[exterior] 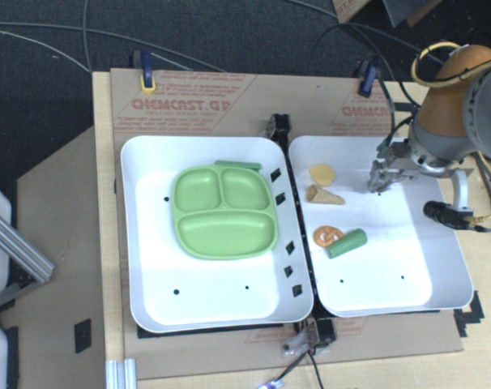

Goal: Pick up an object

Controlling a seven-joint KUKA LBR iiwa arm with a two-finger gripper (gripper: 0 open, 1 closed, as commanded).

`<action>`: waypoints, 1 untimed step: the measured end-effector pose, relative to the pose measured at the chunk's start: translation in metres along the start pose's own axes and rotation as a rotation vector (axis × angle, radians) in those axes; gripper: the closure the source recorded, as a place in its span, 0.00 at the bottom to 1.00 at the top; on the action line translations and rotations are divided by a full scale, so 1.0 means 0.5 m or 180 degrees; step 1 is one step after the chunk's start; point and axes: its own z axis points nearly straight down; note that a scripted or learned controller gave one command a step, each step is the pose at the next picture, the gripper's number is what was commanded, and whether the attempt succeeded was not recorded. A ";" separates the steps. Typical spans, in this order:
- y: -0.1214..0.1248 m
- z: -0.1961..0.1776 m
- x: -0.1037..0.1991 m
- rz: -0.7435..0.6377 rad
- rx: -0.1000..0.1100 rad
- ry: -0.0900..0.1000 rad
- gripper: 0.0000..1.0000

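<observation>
The claw point(381, 181) hangs right of centre over the right bin point(407, 286), its state unclear, presumably lining up on the yellow toy pieces point(323, 184) nearby.

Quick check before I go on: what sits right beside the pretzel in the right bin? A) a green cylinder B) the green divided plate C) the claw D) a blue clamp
A: the green cylinder lies against the pretzel in the right bin, while the green divided plate is in the left bin and the claw hangs farther up, apart from both.
</observation>
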 end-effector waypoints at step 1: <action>-0.011 -0.124 0.003 0.0002 -0.0014 -0.0006 1.00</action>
